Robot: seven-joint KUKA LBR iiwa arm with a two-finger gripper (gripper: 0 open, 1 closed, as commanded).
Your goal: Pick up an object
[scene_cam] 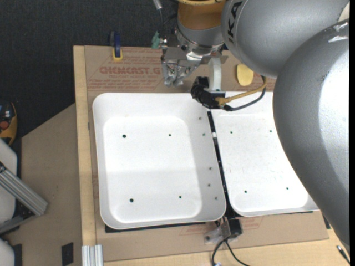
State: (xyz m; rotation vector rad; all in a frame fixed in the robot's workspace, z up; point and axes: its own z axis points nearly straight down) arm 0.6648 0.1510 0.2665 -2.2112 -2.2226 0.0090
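Note:
My gripper hangs over the brown board just behind the back rim of the left white bin, below the orange band of the wrist. A pale yellow object lies behind the right white bin, partly hidden by the grey arm. It sits to the right of the gripper, apart from it. Nothing shows between the gripper and the board.
The big grey arm covers the right side and part of the right bin. A black connector with a cable hangs by the divide between the bins. A blue and yellow clamp stands at the board's back left.

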